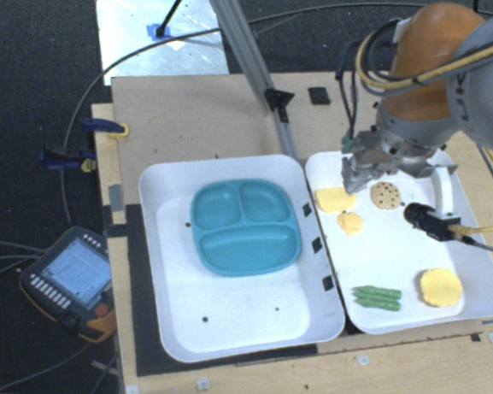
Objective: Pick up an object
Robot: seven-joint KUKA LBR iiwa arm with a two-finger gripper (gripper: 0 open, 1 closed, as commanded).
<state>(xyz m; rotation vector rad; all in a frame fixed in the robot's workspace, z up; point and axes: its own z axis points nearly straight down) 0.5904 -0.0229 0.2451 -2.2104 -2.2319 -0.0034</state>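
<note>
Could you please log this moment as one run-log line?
gripper: above right white bin, near yellow food piece | grasp: none seen | blue divided plate: left bin

Two bins sit side by side on the worktop [180, 120] under me. In the left bin [176, 327] a divided plate [245, 226] lies toward the far side. My end effector [358, 175] hangs over the far left corner of the right bin [487, 295], having reached in from the right. Just beneath and before it lie a flat food piece [334, 199] and a smaller piece [350, 222], the smaller one nearer the front. A cookie [386, 194] lies to their right. Near the front edge, a bundle of beans [377, 297] lies left of a round piece [440, 287]. A handheld pendant [69, 280] rests off the worktop, far left.
</note>
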